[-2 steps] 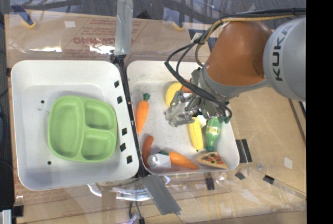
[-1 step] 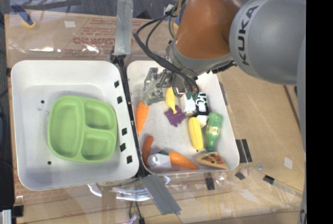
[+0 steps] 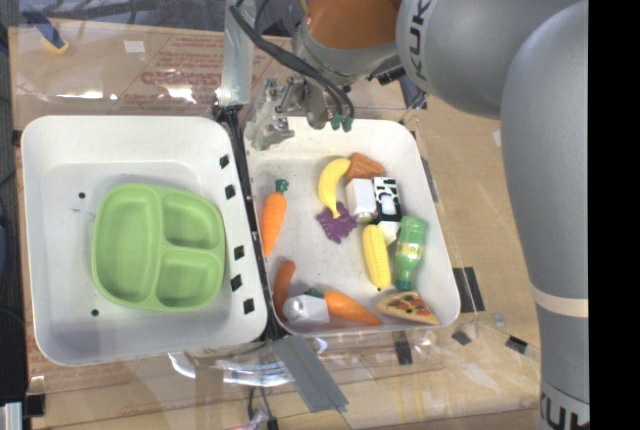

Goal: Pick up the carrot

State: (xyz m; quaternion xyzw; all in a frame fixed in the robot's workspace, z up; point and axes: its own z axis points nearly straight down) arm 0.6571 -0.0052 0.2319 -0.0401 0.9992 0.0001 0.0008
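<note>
A carrot [image 3: 272,223] with a green top lies along the left wall of the right bin [image 3: 300,150], pointing toward the front. A second carrot [image 3: 350,308] lies flat near the front wall, and a small orange piece [image 3: 283,278] sits by the front left corner. My gripper [image 3: 310,110] hangs over the bin's back edge, above and behind the upright carrot and apart from it. Nothing is seen in the gripper.
The right bin also holds a banana [image 3: 333,183], purple grapes [image 3: 338,224], corn [image 3: 376,256], a green bottle [image 3: 409,251], a pizza slice [image 3: 408,306], a white box [image 3: 384,198] and a white can [image 3: 305,310]. A green divided plate [image 3: 158,246] lies in the left bin [image 3: 50,148].
</note>
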